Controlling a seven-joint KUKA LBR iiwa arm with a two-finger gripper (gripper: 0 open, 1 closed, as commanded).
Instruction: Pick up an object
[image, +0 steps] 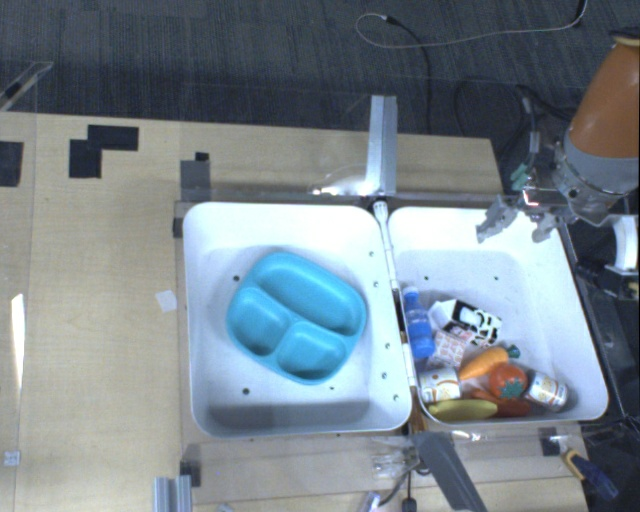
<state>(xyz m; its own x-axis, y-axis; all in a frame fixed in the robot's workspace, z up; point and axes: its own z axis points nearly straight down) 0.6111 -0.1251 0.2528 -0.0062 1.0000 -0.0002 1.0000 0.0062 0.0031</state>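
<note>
My gripper (517, 225) hangs over the far right part of the right bin (540, 275), its two grey fingers spread open with nothing between them. Well in front of it, at the bin's near side, lies a heap of small objects: a blue bottle (415, 322), a black-and-white item (472, 320), a carrot-like orange piece (484, 362), a red round item (508, 385), a yellow banana shape (463, 409) and a small can (548, 391). The gripper stands apart from all of them.
The left bin (215, 400) holds a blue divided plate (296, 314) at its middle. A metal post (383, 145) rises behind the ridge between the bins. Cables lie on the dark floor beyond the bench.
</note>
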